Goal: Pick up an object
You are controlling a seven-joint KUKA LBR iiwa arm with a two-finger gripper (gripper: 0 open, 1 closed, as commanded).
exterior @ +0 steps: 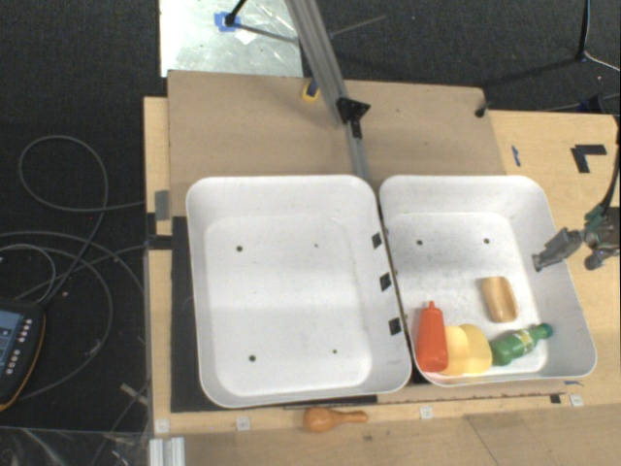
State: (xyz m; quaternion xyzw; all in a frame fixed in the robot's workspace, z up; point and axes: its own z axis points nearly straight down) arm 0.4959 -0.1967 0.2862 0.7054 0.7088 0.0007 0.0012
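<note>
Objects in the right bin (543, 207): red bottle (431, 337), yellow piece (468, 349), green bottle (519, 343), tan roll (500, 298); fingers' (549, 251) state unclear.

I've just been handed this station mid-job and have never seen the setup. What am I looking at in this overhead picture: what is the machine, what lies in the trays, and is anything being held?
The picture comes from one fixed camera above the bench, looking down at a slant. Two shallow white trays sit side by side: the left bin and the right bin.

The machine is a robot arm that reaches in from the right. Its gripper shows at the right bin's far-right rim; I see nothing between its fingers, and I cannot tell whether they are open or shut.

The things to pick lie together in the right bin's near corner: a red bottle, a yellow object, a green bottle and a tan bread roll.

An orange-brown pear-shaped thing lies on the bench outside the bins, in front of the left one.
</note>
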